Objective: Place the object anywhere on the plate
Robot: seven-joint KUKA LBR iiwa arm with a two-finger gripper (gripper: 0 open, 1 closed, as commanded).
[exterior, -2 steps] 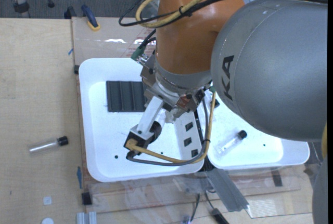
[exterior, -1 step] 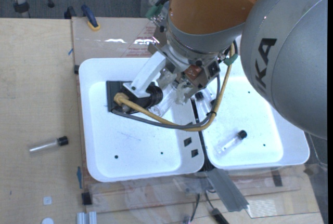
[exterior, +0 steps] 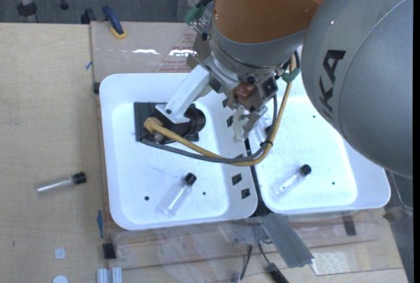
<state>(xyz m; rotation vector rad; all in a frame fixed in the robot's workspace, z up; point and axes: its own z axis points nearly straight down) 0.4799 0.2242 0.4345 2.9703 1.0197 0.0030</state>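
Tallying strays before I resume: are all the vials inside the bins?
No: one capped vial lies on the wooden bench, outside the left bin.

The gripper [exterior: 248, 125] is seen above the seam where the left bin [exterior: 131, 167] and the right bin [exterior: 331, 150] meet. A clear vial [exterior: 177, 194] with a black cap is seen in the left bin, nearer the camera than the gripper and to its left in the view. A second vial [exterior: 289, 180] is seen in the right bin, nearer and to its right. A third vial [exterior: 60, 182] is seen on the wooden bench [exterior: 39, 111], well apart to the left.
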